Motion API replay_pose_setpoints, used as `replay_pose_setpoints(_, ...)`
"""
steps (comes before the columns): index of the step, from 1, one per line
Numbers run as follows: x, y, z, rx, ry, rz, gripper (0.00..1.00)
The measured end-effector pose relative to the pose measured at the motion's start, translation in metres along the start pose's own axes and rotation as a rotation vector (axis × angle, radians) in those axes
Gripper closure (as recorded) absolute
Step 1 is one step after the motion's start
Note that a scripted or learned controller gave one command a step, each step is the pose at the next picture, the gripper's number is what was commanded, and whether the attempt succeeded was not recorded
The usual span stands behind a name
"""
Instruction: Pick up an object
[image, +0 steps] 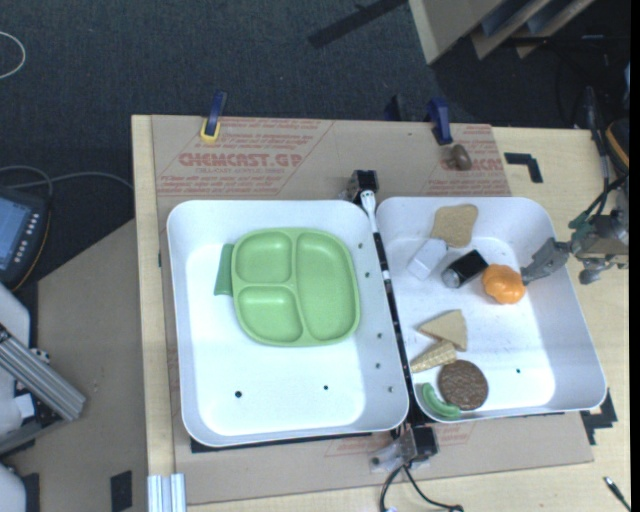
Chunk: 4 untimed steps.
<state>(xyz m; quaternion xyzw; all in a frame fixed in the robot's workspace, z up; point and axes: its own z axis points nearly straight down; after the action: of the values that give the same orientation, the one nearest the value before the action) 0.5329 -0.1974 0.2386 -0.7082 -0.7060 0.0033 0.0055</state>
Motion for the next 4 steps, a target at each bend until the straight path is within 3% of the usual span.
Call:
replay_pose_setpoints(1,0.000,0.003,-0.007,-0.012,-0.003,-0.003,0.00)
replay_pose_setpoints(4,-0.006,0.006,0.148,-0.006,0.000,-0.004,0.00)
